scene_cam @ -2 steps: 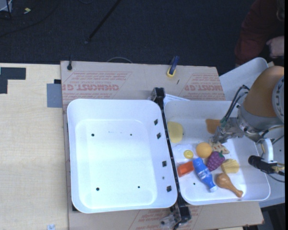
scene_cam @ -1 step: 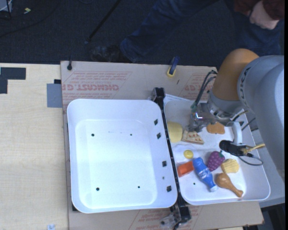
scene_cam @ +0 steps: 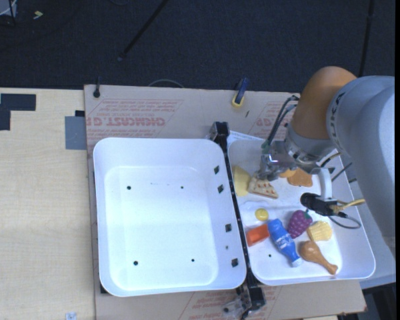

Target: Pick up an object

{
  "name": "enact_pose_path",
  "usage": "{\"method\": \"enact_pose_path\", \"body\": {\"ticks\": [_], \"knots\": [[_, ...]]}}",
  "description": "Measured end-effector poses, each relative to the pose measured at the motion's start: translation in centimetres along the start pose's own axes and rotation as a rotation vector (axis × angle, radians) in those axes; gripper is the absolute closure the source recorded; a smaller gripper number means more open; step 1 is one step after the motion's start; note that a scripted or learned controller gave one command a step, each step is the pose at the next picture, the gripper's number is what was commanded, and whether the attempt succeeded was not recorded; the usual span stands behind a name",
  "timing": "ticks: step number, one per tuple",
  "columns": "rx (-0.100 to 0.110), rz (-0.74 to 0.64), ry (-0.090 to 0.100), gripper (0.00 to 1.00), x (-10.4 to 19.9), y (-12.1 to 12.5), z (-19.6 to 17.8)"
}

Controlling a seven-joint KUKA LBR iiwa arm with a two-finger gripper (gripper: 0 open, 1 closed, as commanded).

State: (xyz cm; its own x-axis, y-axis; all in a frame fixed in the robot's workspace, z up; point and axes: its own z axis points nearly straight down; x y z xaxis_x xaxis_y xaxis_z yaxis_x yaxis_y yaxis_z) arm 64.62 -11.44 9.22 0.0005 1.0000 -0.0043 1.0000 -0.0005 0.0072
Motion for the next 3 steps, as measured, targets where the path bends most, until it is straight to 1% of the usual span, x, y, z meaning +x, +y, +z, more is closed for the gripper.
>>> {"method": "enact_pose_path", "body": {"ticks": [1, 2, 3], "knots": [[0.000, 0.001, 0.002, 1.00, -0.1, 0.0, 0.0], [0.009, 0.003, 0.002, 1.00, -5.6, -3.0, 0.4], [0.009, -0.001, 0.006, 1.00, -4.4, -1.2, 0.5]]}}
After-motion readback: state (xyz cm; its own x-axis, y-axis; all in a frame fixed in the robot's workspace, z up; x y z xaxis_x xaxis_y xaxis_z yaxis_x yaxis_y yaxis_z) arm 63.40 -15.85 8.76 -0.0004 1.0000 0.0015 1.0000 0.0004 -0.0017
